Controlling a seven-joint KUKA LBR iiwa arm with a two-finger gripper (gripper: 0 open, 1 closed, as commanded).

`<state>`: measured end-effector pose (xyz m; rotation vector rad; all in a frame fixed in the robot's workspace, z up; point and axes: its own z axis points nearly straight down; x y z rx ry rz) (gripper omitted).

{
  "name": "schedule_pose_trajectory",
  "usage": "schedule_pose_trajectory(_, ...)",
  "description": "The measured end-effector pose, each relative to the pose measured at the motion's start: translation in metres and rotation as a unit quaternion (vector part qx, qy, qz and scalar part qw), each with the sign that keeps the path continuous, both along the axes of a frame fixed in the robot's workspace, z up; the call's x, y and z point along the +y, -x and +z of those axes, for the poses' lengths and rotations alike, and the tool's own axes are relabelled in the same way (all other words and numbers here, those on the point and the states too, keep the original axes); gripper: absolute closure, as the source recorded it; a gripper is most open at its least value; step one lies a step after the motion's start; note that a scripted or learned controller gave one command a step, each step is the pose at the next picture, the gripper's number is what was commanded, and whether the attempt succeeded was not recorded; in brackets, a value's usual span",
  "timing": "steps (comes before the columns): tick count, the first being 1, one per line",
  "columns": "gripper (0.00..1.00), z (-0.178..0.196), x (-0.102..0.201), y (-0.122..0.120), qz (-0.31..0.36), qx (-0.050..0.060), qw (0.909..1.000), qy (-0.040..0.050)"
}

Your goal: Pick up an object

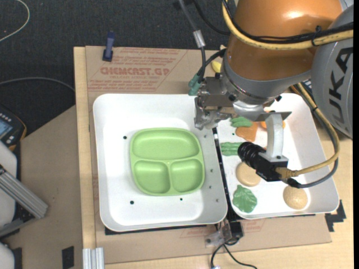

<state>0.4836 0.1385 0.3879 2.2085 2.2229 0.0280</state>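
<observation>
My gripper (242,114) hangs low over the far part of the right bin (322,150), mostly hidden under the big orange wrist band. Just beneath it lie an orange food piece (247,132) and a small green piece (242,121). A green bean-like piece (229,148) lies by the bin's left wall. Nearer the front are a tan round biscuit (246,176), a second tan round (295,198) and a green leaf (245,199). I see nothing held in the gripper.
The left bin (112,128) holds a light green divided plate (166,160). A black connector with a yellow cable (259,161) hangs off the arm over the right bin. Brown cardboard (140,66) lies behind the bins, with a blue clip (108,46) on it.
</observation>
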Motion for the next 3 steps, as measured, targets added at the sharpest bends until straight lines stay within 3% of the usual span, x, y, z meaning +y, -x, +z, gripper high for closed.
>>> schedule_pose_trajectory(1, 1.0, -0.057, -0.063, 0.005, -0.007, 0.013, 0.9999, 0.0044)
schedule_pose_trajectory(3, 1.0, -0.028, -0.003, 0.004, -0.001, 0.007, 1.0, 0.0027)
